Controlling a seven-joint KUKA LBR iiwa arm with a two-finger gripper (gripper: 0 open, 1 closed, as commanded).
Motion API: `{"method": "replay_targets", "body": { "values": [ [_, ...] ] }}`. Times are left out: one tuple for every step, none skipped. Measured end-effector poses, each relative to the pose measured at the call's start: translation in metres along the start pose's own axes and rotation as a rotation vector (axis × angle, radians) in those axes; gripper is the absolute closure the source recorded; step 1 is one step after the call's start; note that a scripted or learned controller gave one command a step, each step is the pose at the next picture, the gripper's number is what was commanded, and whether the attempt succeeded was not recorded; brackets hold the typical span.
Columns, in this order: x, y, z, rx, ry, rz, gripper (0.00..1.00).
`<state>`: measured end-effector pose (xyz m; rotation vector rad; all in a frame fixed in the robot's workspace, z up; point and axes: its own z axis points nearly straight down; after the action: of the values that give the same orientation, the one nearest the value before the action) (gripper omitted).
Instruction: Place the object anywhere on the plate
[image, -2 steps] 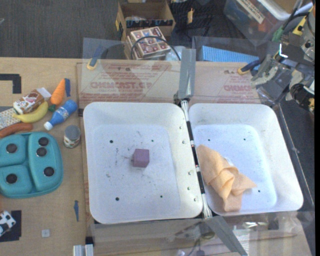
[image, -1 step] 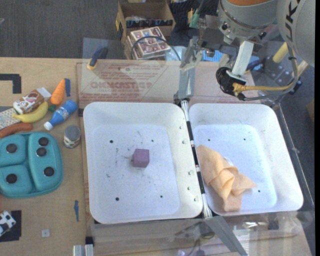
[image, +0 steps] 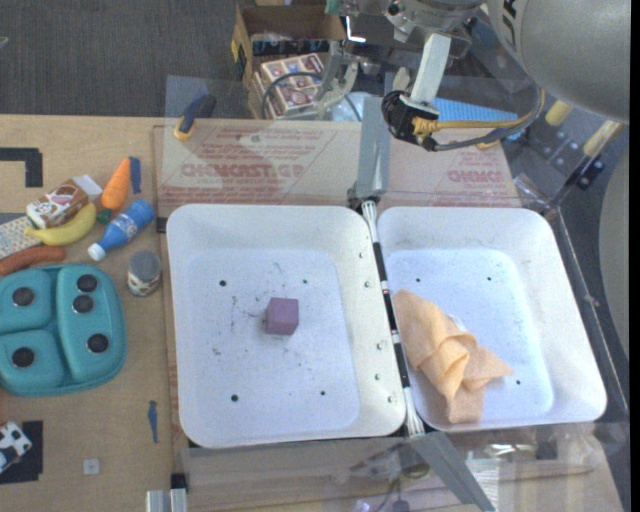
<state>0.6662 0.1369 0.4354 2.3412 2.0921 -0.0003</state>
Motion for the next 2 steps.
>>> {"method": "replay_targets", "body": {
  "values": [
    [0.048, -0.005, -0.001, -0.005, 0.000, -0.468, 0.00],
    [-0.019, 0.003, -0.001, -0.002, 0.000, -0.831, 0.00]
  ]
}}
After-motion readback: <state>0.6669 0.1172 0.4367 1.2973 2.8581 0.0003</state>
